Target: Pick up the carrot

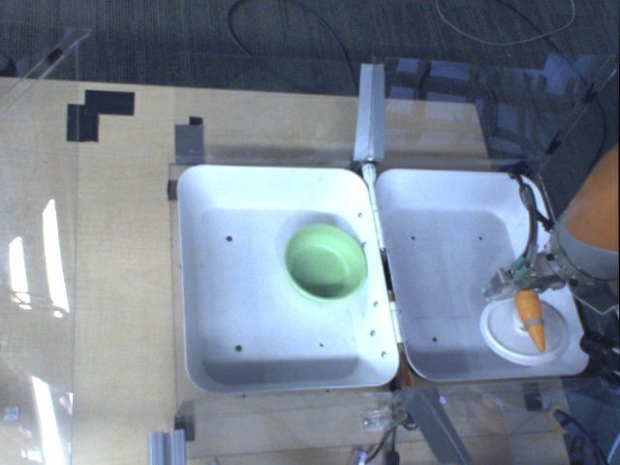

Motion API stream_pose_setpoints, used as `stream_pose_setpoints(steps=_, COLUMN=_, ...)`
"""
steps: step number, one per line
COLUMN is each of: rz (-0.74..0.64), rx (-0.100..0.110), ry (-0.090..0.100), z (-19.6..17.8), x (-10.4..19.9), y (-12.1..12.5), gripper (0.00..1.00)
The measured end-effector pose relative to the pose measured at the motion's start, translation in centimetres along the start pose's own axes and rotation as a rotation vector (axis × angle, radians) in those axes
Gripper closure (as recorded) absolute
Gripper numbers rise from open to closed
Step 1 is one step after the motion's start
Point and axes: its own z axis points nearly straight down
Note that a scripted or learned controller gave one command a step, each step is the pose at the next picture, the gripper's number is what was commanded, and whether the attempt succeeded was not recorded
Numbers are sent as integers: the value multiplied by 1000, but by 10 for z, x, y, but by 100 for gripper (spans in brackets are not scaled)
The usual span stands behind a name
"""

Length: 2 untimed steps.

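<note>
One carrot (530,319) lies on a white plate (504,339) in the right bin (446,260), tip toward the camera; the tool (528,277) hovers at its blunt end, spread unreadable.

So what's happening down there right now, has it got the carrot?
Gripper right above carrot's top end; grasp unconfirmed. Carrot lying on white plate, right bin. Nothing in the way.

Arm (593,223) cut off by right edge. Gripper (528,277) too small and blurred to read. Carrot (531,320) top partly hidden beneath it.
</note>
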Motion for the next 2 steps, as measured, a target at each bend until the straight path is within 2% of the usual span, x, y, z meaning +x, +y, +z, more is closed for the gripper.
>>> stream_pose_setpoints(steps=1, rz=-314, rx=1, ry=0, z=-44, x=9, y=0, gripper=100)
stream_pose_setpoints(steps=2, rz=-624, rx=3, ry=4, z=-47, x=33, y=131, gripper=100)
